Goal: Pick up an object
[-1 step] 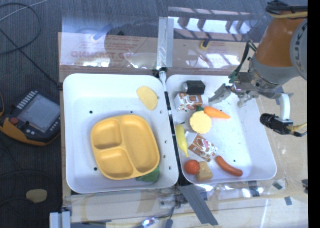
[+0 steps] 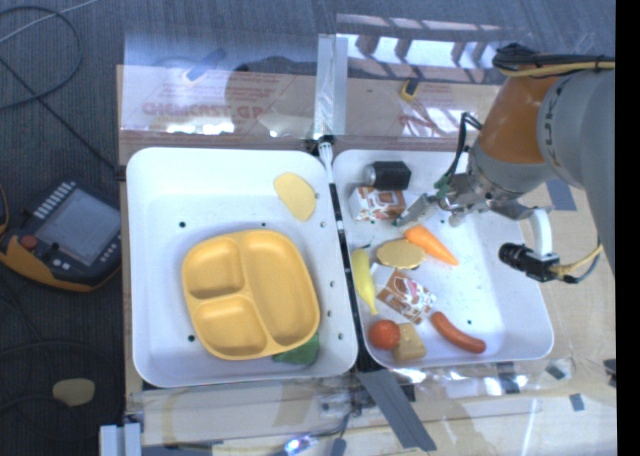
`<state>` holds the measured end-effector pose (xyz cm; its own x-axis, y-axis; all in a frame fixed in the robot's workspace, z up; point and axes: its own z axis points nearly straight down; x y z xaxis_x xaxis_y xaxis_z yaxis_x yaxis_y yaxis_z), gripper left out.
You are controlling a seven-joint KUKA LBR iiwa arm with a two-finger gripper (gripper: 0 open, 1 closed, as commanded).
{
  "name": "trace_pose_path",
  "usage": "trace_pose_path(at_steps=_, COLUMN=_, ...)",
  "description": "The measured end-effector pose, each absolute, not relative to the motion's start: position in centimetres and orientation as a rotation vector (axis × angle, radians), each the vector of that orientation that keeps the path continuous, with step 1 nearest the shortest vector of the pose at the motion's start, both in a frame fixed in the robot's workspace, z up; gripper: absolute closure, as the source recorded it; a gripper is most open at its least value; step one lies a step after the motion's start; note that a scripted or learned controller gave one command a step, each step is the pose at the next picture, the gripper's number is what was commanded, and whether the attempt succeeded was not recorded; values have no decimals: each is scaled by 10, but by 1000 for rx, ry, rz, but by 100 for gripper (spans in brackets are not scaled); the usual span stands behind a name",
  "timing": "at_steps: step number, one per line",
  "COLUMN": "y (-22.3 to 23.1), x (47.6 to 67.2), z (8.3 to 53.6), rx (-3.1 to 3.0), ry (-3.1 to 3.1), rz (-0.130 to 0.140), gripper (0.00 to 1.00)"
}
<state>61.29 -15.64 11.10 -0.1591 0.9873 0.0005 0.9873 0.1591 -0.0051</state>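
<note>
The right bin (image 2: 520,329) holds several toy foods. These include an orange carrot (image 2: 432,244), a tan oval piece (image 2: 400,253), a yellow banana (image 2: 363,280), two printed packets (image 2: 378,204) (image 2: 405,296), a red tomato (image 2: 384,333), a tan block (image 2: 409,342), a red sausage (image 2: 458,333) and a black-and-silver item (image 2: 388,175). My gripper (image 2: 438,210) hangs over the bin's upper middle, just above the carrot's thick end and right of the upper packet. Its fingers look spread, with nothing between them.
The left bin (image 2: 160,194) holds a yellow divided plate (image 2: 250,292), a pale yellow slice (image 2: 296,195) and a green item (image 2: 298,352) poking out under the plate. A clear wall (image 2: 330,84) stands behind the bins. A control pendant (image 2: 65,234) lies on the floor at left.
</note>
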Motion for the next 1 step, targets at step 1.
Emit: trace_pose_path(at_steps=1, y=-148, x=591, z=90, rx=-1996, ry=-2445, rz=-6, gripper=0)
